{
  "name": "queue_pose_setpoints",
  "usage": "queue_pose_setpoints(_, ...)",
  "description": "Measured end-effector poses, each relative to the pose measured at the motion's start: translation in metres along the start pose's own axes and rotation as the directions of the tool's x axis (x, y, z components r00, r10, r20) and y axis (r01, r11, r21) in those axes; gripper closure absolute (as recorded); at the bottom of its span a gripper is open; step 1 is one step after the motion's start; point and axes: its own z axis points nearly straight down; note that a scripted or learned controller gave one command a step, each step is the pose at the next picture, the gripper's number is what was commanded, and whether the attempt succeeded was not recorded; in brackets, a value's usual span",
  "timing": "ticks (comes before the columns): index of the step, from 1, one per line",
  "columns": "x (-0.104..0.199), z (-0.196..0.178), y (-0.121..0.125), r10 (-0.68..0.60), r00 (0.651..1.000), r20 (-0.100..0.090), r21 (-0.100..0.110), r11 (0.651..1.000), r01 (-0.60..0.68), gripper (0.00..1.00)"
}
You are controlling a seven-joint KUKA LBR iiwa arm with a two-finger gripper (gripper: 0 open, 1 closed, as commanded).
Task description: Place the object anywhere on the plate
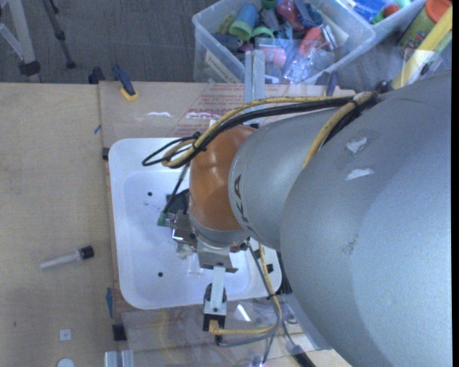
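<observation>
Gripper (203,259) hangs low over the white bin (136,215) at frame centre; its opening and any load cannot be told. The arm (344,215) covers the bin's right part, so the object's place is undetermined. Risk: release off the plate, unverified.

A pale wooden worktop (43,179) fills the 9 o'clock side, its surface plain under soft, even light. Toward 11 o'clock a darker brown board (143,107) lies on it, and a small blue clamp (127,87) sits at that board's far corner. Beyond the worktop's far edge, grey carpeted floor (107,36) runs along the top. At 11 o'clock, thin stand legs (29,68) with a black foot rest on the carpet. Between 12 and 1 o'clock stands a clear plastic tub (211,50) heaped with coloured odds and ends. A second clear tub (393,16) sits just beside it, toward 1 o'clock.
</observation>
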Motion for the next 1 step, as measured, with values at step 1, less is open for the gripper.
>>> queue_pose_setpoints(1, -0.0155, 0.0695, 0.0064, -0.599, 0.801, -0.003, -0.007, 0.801, 0.599, 1.00)
